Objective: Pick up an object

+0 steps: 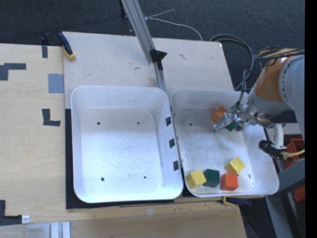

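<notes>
My gripper [221, 124] hangs low over the upper middle of the right bin [198, 138], reaching in from the right. An orange block [218, 114] lies just above and left of it, touching or nearly touching the gripper. A small green piece [232, 127] shows right under the gripper body, partly hidden by it. Along the bin's front edge lie a yellow block [196, 177], a dark green block [212, 177], an orange-red block [229, 182] and a second yellow block [236, 165].
The left bin [119, 143] stands beside the right one, separated by raised rims. A slanted metal rail [141, 26] runs from the back down to the gap between the bins. Cables [237, 43] hang behind the right bin.
</notes>
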